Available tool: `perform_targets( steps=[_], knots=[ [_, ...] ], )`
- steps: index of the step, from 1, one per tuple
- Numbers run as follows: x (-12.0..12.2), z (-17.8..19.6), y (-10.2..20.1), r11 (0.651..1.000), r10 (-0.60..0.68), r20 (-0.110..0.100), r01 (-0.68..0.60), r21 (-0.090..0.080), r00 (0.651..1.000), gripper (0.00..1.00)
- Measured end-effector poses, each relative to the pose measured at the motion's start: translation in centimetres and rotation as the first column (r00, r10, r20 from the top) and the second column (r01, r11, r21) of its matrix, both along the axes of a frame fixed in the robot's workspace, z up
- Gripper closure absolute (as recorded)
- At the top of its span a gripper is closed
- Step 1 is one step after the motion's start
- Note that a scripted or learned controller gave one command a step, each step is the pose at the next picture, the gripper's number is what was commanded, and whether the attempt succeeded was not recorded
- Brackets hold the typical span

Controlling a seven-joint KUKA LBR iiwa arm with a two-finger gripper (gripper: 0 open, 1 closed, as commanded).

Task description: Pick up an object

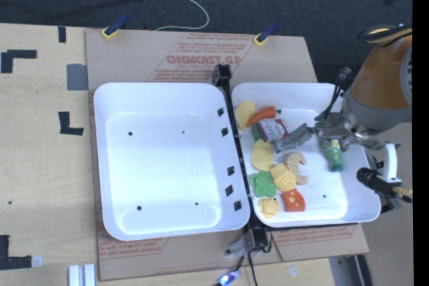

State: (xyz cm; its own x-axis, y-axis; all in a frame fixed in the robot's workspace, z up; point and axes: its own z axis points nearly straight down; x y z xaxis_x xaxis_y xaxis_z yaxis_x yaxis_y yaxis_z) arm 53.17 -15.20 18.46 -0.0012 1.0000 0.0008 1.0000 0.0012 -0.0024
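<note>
Left bin (110, 164): the white tray on the left, with nothing lying on its floor; I judge it the place where a picked item would be dropped.

Divider (231, 144): a dark strip between the two trays, keeping their contents apart.

Right bin (362, 214): the white tray on the right, holding all the small items, so any pick starts here.

Toy pile (275, 171): yellow, green, orange and red play-food pieces crowded against the left wall of the right bin, many touching; they look hard to pick out singly.

Green bottle (333, 156): a small bottle lying apart from the pile, toward the right of the bin, just below the gripper; being on its own, it seems the easiest target.

Gripper (333, 137): hangs over the right bin directly above the green bottle; I cannot tell how far its jaws are parted or whether they grasp anything.

Arm (379, 87): grey and orange, reaching in from the right.
</note>
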Motion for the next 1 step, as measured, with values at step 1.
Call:
perform_targets(
  steps=[1],
  knots=[
    [0.30,-8.61,4.06,1.000,-0.004,0.004,0.004,-0.006,1.000,0.00]
  ],
)
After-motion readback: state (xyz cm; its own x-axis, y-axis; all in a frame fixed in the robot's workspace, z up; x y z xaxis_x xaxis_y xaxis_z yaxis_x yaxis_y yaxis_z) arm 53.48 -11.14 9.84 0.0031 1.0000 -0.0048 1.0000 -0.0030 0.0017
